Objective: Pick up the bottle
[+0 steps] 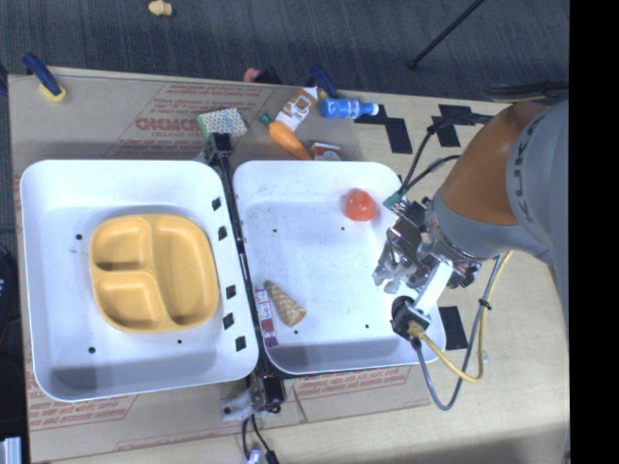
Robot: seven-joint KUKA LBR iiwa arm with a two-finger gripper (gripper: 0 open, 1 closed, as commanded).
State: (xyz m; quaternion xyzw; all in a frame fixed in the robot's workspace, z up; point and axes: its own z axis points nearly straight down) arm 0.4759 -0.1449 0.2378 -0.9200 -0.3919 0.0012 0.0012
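Observation:
A small blue bottle [345, 109] lies on its side on the cardboard behind the right bin [319, 351]. Next to it, to the left, lies a white and orange bottle-like container [296, 110]. My gripper [391, 267] hangs over the right edge of the right bin, well in front of both bottles and apart from them. Nothing shows in its grasp. The grey arm with its orange band [493, 177] reaches in from the right.
In the right bin lie a red round object [360, 205] near the back right and a waffle cone [284, 304] at the front left. An orange carrot [288, 140] rests behind that bin. The left bin [48, 356] holds a yellow divided plate [155, 269].

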